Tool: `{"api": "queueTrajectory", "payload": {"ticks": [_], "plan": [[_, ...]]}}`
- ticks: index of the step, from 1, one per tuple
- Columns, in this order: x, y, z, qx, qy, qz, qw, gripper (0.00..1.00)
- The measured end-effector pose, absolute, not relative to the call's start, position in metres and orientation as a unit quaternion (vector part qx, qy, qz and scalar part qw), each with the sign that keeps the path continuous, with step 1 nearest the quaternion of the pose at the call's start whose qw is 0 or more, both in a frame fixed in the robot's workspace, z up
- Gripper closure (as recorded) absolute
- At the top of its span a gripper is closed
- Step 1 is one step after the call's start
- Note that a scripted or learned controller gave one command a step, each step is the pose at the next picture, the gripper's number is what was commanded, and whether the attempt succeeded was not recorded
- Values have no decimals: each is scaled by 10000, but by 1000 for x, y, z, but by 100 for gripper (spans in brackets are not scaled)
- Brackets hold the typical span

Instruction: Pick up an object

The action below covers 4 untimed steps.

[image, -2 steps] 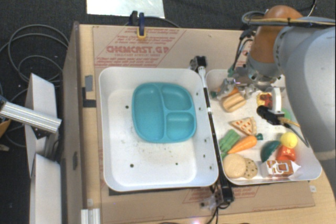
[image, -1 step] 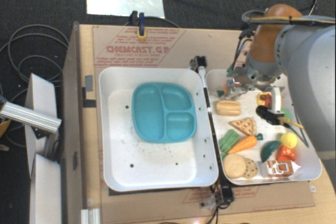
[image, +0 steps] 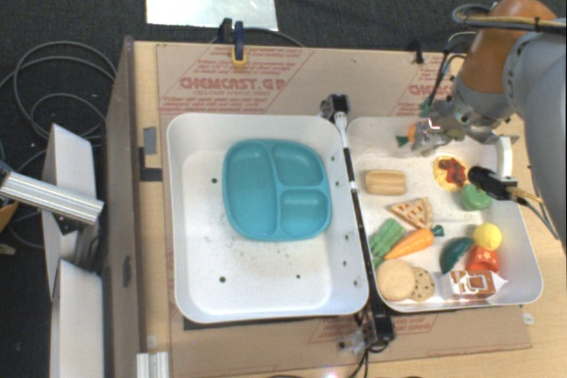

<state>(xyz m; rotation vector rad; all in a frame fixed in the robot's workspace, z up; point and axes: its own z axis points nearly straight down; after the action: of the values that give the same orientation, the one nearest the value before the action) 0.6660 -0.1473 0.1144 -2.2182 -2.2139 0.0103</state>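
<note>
The right bin (image: 523, 279) holds several toy foods: a tan bread roll (image: 384, 182), a triangular sandwich slice (image: 411, 212), a carrot (image: 410, 243), a green pea pod (image: 384, 236), a round cookie (image: 396, 281), a yellow lemon (image: 487, 235) and a small carton (image: 472, 282). My gripper (image: 431, 131) hangs low over the back of this bin. A small orange and green piece (image: 410, 138) lies just to its left. A yellow and red round piece (image: 449, 172) lies just in front of the gripper.
The left bin (image: 195, 279) holds a teal divided plate (image: 275, 189). The ridge (image: 353, 190) where the two bins meet runs between them. The arm (image: 509, 57) fills the space above the right bin's far right corner. Cardboard (image: 230, 80) lies under both bins.
</note>
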Motion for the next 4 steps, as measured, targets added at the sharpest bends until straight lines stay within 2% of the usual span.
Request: {"api": "queueTrajectory", "payload": {"ticks": [1, 2, 3, 4], "plan": [[663, -203, 129, -7079, -7063, 2, -27, 100], [664, -199, 128, -7060, -7082, -4, -18, 0], [656, -171, 87, -7048, -7094, 0, -41, 0], [654, -171, 96, -7050, -7092, 34, 45, 100]]}}
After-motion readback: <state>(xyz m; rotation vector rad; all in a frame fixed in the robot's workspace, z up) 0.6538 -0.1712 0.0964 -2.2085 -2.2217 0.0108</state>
